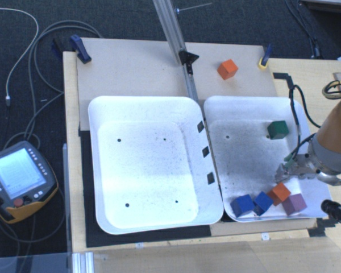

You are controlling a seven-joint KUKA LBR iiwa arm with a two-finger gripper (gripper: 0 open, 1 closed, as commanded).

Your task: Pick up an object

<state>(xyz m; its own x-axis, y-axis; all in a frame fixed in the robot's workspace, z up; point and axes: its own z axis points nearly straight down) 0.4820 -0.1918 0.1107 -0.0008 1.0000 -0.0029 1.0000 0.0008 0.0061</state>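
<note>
Overhead slant view of the tabletop carrying two shallow white bins. The arm is entering from the right and is being cut off by the frame edge, so only its wrist end is showing. The gripper is hanging low over the right bin, just above an orange cube; its tip is small and blurred, and whether the jaws are apart or together cannot be told, nor whether they are touching the cube. Four blocks are crowding the bin's near right corner: the orange cube, a purple cube just beside it and close to the rim, and two blue cubes lying side by side against the near wall. A green cube is sitting well apart from them near the bin's far right side. The middle of this bin is lying open. The left bin is offering broad open floor. A second orange cube is resting on the bare board behind the bins, near a slanting metal post.
</note>
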